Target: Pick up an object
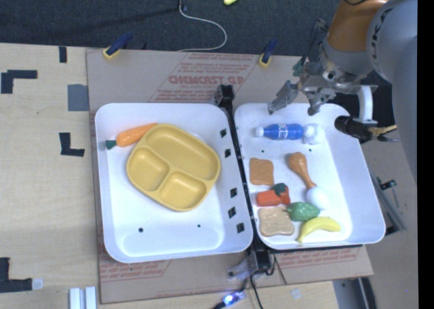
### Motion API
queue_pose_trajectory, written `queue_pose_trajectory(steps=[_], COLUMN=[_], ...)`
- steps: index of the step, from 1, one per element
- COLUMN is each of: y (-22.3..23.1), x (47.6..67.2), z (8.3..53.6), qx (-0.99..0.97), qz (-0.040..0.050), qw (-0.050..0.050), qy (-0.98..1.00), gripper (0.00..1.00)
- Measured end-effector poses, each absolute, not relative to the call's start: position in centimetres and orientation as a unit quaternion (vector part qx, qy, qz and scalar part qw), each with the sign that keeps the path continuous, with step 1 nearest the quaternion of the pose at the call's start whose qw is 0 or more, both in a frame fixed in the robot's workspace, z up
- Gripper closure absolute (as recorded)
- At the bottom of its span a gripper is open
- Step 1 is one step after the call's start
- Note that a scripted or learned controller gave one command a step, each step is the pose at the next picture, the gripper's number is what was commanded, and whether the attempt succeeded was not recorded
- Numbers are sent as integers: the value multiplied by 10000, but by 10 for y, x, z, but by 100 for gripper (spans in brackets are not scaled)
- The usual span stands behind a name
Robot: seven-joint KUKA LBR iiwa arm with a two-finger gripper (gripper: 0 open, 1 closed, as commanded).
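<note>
I hold the gripper [298, 104], fingers spread and empty, just above the blue bottle [285, 131], poised to descend for a grasp.

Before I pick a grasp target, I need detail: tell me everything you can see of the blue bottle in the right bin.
The small blue plastic bottle lies on its side near the back of the shallow white right bin, long axis running left to right. It has a white end at each side and a pale label band across its blue body. It rests on the bin floor, apart from the other toy foods nearer the camera. The open two-finger end effector hovers just behind it, holding nothing.
</note>
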State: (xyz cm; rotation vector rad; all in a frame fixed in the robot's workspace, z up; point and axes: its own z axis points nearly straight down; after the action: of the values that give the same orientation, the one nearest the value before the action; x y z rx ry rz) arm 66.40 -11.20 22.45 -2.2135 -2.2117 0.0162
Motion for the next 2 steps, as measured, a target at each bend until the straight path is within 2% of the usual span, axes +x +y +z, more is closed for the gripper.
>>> queue_pose_trajectory(steps=[1,2], y=[-112,-114], x=[667,656], z=[234,178], qx=[-7065,-7069], qz=[5,27], qw=[7,23], qy=[-7077,-7073], gripper=[0,0])
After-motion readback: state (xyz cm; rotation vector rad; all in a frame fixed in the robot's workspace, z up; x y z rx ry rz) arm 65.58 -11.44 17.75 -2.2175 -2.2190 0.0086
